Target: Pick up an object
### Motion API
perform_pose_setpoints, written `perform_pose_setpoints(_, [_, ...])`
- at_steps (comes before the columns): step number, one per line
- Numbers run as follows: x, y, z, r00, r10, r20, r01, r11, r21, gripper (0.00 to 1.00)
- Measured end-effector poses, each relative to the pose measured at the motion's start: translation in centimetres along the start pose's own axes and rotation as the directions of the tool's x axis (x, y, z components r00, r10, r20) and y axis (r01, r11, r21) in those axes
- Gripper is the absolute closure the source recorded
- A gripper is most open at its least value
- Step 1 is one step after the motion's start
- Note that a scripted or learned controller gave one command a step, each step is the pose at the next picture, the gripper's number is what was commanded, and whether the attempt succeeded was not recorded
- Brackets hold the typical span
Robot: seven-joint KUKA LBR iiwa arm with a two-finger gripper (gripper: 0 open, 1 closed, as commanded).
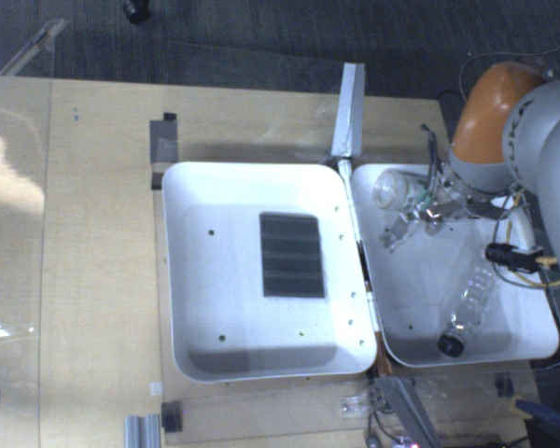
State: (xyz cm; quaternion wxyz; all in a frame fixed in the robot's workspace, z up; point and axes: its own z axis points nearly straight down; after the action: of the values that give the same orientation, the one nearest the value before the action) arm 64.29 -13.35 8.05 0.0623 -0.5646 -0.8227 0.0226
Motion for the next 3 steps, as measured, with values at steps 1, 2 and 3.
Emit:
perform_pose_setpoints(1, [0.8, 0.4, -0.3, 0.988, 0.152, 0.012, -0.152, 0.988, -0.017, 0.0])
perform_pose_setpoints(2, [-1.3, -0.3, -3.2, 0.985, 0.173, 0.01, -0.173, 0.984, -0.034, 0.0])
perform_pose_setpoints(3, [-6.3, -2.1, -3.2, 0.963, 0.269, 0.021, -0.267, 0.962, -0.061, 0.0])
